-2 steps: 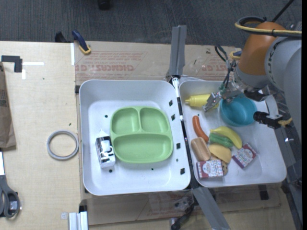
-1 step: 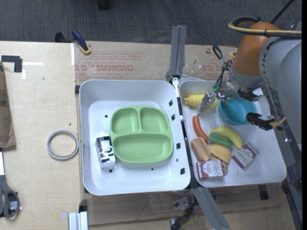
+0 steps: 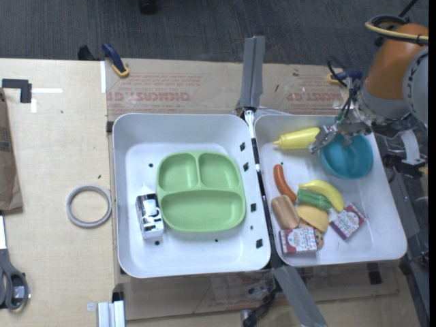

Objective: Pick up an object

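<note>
Yellow, tapered mustard bottle (image 3: 298, 139) lies sideways beside the gripper (image 3: 332, 136), whose grip state I cannot tell.

the claw (image 3: 338, 129) sits over the blue bowl (image 3: 349, 161) and covers its upper rim; how its fingers stand is too small to tell. the arm (image 3: 398, 63) is cut off by the right edge. the print on the small cartons (image 3: 300, 240) is unreadable. scissors (image 3: 12, 286) are cut off at the left edge, as is a brown bag (image 3: 8, 162).
</note>
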